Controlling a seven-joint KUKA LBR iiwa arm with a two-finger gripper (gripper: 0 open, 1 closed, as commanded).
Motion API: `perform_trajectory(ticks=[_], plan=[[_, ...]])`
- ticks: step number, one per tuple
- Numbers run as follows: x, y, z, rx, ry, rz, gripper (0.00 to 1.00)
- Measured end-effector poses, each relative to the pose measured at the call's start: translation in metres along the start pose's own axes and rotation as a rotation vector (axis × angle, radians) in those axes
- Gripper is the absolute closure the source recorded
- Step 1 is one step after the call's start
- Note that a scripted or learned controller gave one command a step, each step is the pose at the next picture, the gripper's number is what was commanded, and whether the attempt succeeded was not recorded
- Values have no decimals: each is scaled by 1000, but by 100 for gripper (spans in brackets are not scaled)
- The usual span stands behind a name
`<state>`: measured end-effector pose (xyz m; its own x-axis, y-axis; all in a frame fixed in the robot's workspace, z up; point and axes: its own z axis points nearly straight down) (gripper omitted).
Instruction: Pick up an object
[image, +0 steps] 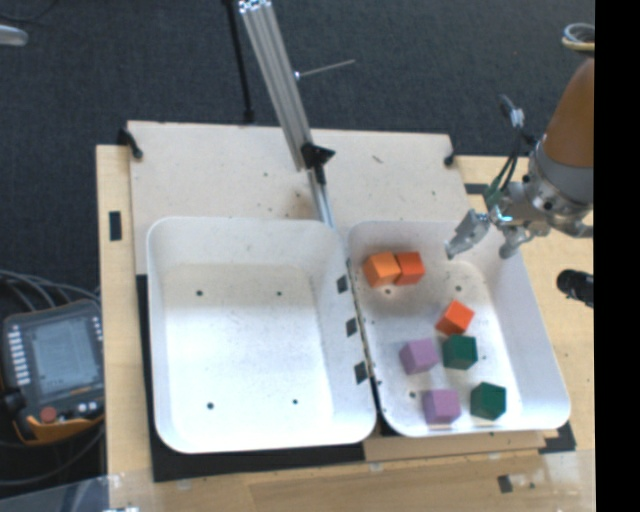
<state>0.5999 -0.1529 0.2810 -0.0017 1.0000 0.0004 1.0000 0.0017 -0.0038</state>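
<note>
Camera view: arm (565, 130) hangs open jaws over right bin (525, 320)

One fixed camera above the bench (115, 300) — looking down aslant on both bins.

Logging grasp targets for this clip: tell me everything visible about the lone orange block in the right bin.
The lone orange block is a small cube, matte, foam-like in look, bright orange with a redder shaded face. It rests on the right bin's floor, turned diamond-wise to the bin walls, below the pair of orange blocks and just above the upper green block. Whether they touch is unclear.
</note>
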Motion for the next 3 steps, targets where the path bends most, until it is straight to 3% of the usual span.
perform_trajectory(ticks=[1,3], plan=[[0,1,-3,-5,-1,-1,0],[-8,16,94,0,-1,5,0]])
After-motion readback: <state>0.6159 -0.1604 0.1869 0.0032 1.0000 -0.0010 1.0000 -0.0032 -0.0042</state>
